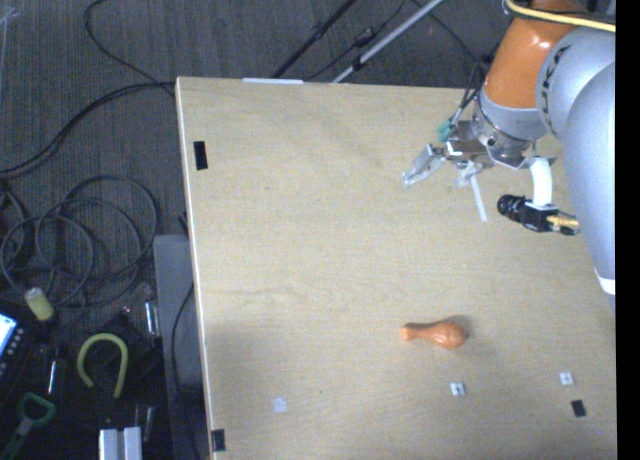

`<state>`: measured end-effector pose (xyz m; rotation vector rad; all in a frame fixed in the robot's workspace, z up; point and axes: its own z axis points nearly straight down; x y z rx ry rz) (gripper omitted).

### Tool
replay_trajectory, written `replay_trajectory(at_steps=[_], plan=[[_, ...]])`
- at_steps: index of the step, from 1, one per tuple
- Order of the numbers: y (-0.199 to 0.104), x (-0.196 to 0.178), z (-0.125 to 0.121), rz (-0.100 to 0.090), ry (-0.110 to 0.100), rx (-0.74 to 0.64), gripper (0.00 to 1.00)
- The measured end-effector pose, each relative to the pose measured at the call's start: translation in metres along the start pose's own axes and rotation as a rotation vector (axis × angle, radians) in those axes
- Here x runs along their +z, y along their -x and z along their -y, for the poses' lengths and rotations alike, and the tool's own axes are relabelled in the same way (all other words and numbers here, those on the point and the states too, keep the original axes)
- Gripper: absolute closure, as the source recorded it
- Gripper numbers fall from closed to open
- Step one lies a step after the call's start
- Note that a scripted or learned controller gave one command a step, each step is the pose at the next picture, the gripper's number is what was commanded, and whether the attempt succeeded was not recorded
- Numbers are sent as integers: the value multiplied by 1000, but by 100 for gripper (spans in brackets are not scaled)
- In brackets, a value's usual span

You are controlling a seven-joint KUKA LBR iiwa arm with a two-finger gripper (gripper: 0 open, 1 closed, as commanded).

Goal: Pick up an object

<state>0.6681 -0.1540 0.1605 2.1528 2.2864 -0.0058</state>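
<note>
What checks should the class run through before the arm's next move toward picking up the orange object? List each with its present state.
1. Target in sight: orange pear-shaped object lies on the tan board, ok.
2. Nothing touching the target: small markers sit nearby but apart, ok.
3. Claw free of any load: nothing between its fingers, ok.
4. Claw open enough: fingers look spread, ok.
5. Claw above target: it hangs far from the object, toward the board's far side, not ok.
6. Height above board: cannot tell.

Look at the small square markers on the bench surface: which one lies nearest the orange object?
The small pale marker just below the orange pear-shaped object. The pale marker, the dark one and the black one lie clearly farther off.
</note>
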Motion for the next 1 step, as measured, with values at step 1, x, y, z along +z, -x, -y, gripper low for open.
replay_trajectory(at_steps=[1], plan=[[45, 76, 2, 0, 2, -449, 0]])
